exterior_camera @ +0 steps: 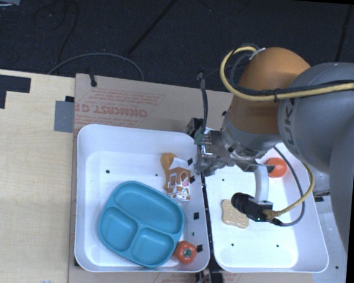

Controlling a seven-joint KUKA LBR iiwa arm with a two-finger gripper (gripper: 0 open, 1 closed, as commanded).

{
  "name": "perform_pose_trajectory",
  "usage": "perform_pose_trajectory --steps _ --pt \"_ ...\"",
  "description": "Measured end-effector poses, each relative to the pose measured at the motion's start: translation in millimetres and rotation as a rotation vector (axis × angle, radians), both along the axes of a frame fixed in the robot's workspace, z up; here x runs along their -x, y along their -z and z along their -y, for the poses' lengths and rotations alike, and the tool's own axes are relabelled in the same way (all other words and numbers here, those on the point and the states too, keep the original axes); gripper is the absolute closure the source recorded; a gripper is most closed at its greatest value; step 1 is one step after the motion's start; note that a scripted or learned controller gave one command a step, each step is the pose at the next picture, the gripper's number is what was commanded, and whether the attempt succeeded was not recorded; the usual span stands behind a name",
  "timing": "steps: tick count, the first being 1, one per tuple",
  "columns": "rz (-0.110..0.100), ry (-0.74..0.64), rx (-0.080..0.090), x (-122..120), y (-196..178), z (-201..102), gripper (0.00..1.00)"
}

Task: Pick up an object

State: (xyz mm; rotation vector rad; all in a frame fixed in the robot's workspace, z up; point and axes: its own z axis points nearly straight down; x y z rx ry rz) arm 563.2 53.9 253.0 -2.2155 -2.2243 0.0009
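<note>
- Two white bins sit side by side on the surface; the left bin (92,161) carries a blue divided tray (140,222), a small printed packet (179,184) with a tan piece (167,162) just beyond it, and a red tomato-like item (185,252) at the near right corner.
- Right bin (290,255) carries a pale, flat cracker-shaped piece (234,215) near its left side and an orange-red ball (277,168) toward the far side, partly hidden by the arm.
- Pincer (202,153) hangs over the divider between the bins, close beside the packet. We cannot tell how it stands: cabling and the wrist body mask it.
- Nothing is visibly held, so we judge the pick not yet made.
- Likely target, in our judgement: the packet, which lies nearest. It leans against the tray's far right rim, tilted, white with brown print, looks light and crinkly.
- For a clean step we would centre over the packet's body, keep off the divider wall and tray rim, descend straight, and close across its narrow side.
- Risk: the packet slides or buckles instead of seating.
</note>
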Motion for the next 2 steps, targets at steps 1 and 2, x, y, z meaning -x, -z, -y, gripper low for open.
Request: perform_pose_trajectory --steps 1,2 --pt "-0.002 0.000 0.001 -18.8 14.6 -42.5 1.00" --pt "-0.002 0.001 0.002 -18.4 13.7 -41.3 0.00"
